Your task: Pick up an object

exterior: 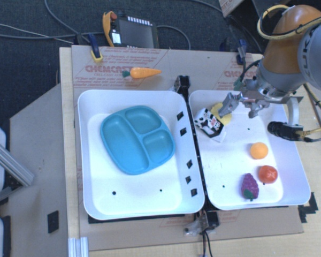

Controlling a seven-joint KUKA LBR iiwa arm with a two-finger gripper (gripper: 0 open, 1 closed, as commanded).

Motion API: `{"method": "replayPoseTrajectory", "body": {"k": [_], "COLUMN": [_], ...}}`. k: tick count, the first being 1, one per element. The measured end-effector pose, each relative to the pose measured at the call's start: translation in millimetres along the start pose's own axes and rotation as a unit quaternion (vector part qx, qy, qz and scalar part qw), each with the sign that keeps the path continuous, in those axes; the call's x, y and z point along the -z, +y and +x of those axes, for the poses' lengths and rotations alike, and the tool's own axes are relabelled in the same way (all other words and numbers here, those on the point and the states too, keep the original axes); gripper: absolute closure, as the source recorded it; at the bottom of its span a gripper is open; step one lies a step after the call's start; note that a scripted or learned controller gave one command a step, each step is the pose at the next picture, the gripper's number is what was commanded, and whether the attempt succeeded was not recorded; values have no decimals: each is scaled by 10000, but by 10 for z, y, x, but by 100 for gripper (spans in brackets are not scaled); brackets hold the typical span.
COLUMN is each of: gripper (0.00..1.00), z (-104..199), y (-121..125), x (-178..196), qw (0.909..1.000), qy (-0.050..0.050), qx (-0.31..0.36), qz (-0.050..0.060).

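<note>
**Over the right bin, a grab still to be made**

Just left of the pincer (245, 103) and below it, a black-and-white cow toy (208, 122) lies against a yellow piece (222, 113), unheld. The fingers are spread, pinching nothing. Orange ball (259, 150), tomato (267, 173) and purple grapes (249, 186) sit well below. Judged an approach: next comes lowering over one target, then closing.

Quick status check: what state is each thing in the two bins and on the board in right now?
Claw: over the right bin, apart from the cow toy.
Cow toy: lying by the divider.
Orange: resting loose.
Tomato: resting loose.
Grapes: lying loose.
Blue tray: flat in left bin.
Carrot: lying on the board.
</note>
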State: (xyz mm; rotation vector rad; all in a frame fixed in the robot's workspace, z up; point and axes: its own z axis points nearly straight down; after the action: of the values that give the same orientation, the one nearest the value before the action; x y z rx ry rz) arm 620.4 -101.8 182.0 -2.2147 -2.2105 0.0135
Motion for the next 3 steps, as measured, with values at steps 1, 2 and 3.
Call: {"method": "replayPoseTrajectory", "body": {"k": [1, 2, 3], "gripper": [0, 0, 0], "z": [2, 70, 70], "y": [31, 13, 80], "x": [75, -534, -723], "qw": [10000, 10000, 9999], "qy": [-7, -4, -15], "qx": [13, 14, 22], "qz": [-68, -40, -158]}}
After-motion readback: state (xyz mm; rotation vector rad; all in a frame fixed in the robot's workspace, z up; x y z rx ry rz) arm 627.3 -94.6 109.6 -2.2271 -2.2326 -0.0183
